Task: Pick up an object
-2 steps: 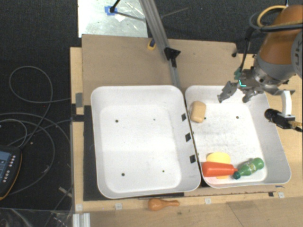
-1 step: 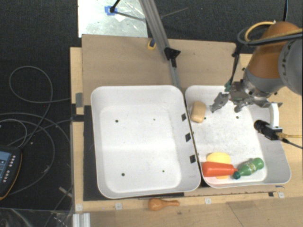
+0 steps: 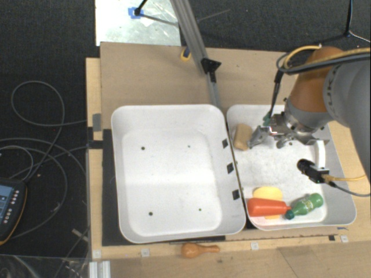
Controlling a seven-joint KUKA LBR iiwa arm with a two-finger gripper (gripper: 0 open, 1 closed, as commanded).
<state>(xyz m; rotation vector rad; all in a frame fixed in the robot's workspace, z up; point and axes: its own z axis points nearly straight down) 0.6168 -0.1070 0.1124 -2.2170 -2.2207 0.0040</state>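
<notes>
the gripper (image 3: 259, 136) sits in the upper part of the right bin (image 3: 348, 213), just right of a tan block (image 3: 242, 136); whether its fingers are spread or closed is too blurred to tell. the arm's grey and orange wrist (image 3: 313, 97) hides the bin's upper right corner. lower in that bin lie a yellow piece (image 3: 268, 193), an orange carrot (image 3: 266, 207) and a green bottle (image 3: 305, 205). the left bin (image 3: 168, 172) rests on a brown bench (image 3: 139, 74), dark carpet (image 3: 46, 39) around.
</notes>
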